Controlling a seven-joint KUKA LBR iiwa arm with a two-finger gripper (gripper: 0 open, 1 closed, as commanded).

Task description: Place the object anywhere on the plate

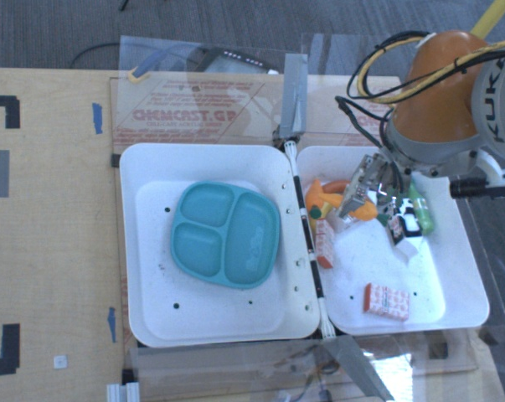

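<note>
A pale wooden tabletop (51, 249) is stretching across the left of the scene, with black corner marks and bits of blue tape on it. On it, the left bin (143, 308) is holding a teal plate (226, 234) with three compartments, lying flat near the bin's middle with bare white floor all around it. A clear sheet with reddish lettering (185, 111) is lying on the far side of that bin.

Just right of the divider, the right bin (461, 300) is holding a clutter of small things at its far left: an orange object (326, 195), a narrow reddish and white packet (324, 246) lying along the divider, and farther right a green object (420, 210) beside a black and white piece (407, 224). A pink patterned packet (388, 301) is lying alone toward the near edge.

The hand (358, 193) is reaching down into the orange clutter from the right, under the arm's big orange band (436, 86); I cannot tell whether it is spread or pinching anything.
</note>
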